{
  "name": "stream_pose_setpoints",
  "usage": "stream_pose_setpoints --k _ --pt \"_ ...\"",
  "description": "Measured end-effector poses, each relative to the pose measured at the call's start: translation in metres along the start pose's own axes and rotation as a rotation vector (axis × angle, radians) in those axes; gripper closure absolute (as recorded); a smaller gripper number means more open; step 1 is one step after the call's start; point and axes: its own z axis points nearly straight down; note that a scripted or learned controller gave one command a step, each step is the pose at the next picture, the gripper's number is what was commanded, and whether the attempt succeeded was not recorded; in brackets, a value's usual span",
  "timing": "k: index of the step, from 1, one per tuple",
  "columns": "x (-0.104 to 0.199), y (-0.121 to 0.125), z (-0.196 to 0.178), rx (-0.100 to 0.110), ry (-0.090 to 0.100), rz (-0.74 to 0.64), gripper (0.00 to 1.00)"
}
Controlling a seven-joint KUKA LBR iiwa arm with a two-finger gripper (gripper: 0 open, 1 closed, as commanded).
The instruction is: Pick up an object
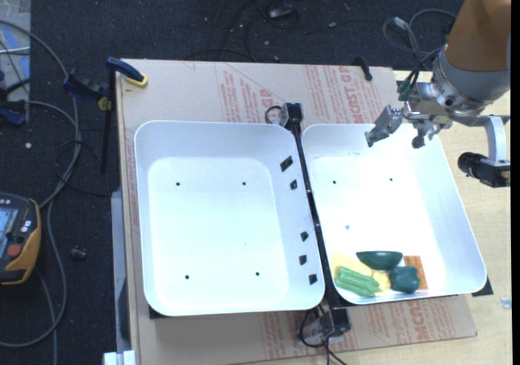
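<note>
Your gripper [400, 128] hung open and empty over the right bin's [455, 201] far rim, green bowl [379, 258], cucumber [357, 281] and teal lump [405, 279] clustered at its near edge.

orange-banded grey arm [479, 38], metal claw [400, 132].

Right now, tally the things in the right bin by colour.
Dark green or teal: 2, a bowl-shaped piece and a small chunk
Light green: 1, a ridged piece
Yellow: 1, a flat piece
Orange: 1, a flat piece
Total: 5
</note>
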Motion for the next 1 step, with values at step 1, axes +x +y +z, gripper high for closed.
stream_pose_setpoints --k 1 --pt "-0.0174 0.0243 -0.1027 -0.008 -0.002 0.0 0.0"
